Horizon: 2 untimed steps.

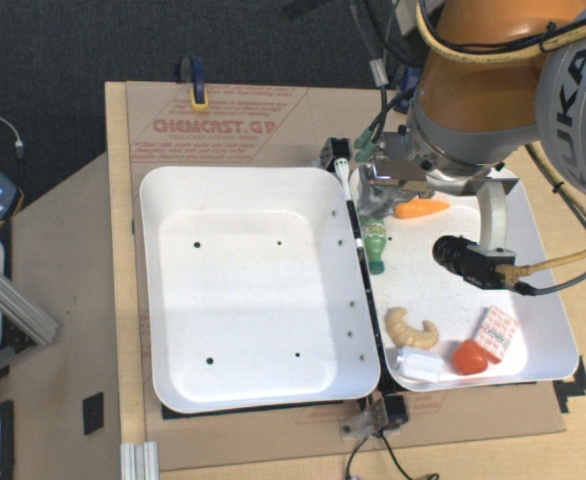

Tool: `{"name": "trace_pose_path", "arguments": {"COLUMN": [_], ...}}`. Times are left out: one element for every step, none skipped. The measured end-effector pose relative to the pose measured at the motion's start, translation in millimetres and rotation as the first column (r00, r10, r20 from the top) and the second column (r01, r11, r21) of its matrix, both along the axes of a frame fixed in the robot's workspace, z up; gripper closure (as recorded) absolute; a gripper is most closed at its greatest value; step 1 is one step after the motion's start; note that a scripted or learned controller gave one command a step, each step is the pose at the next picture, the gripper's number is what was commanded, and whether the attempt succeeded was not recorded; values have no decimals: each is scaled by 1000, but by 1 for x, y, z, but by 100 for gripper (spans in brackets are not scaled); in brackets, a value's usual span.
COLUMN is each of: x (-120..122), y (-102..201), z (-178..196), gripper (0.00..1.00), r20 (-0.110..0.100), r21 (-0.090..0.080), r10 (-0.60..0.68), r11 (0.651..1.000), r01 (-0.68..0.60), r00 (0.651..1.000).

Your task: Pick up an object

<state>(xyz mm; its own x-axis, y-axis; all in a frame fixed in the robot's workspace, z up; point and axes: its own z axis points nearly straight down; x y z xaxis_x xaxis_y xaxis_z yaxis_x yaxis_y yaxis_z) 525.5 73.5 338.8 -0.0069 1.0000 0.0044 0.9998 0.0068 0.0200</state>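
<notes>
My gripper (pixel 377 194) hangs low over the far left corner of the right bin (pixel 548 343), under the arm's grey wrist. A small green bottle (pixel 374 247) lies just in front of it, against the bin's left wall. An orange carrot (pixel 421 208) lies just to its right, partly under the wrist. Toward the near edge lie a beige curved piece (pixel 413 329), a red round object (pixel 470 358), a pink and white box (pixel 497 332) and a white flat piece (pixel 419 365).
The left bin (pixel 173 298) stands beside the right one, and their walls meet along a ridge by the bottle. A black cylinder (pixel 467 260) with a yellow cable hangs from the arm over the right bin's middle. A cardboard sheet (pixel 213 118) lies under both bins.
</notes>
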Motion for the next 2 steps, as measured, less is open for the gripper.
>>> {"name": "trace_pose_path", "arguments": {"x": [-27,-47], "y": [-20,-38], "z": [-157,-129], "gripper": [100,100], "r20": [-35,-23], "r21": [-6,-4], "r10": [-11,-10], "r11": [1000,1000], "r01": [11,10], "r00": [999,1000]}}
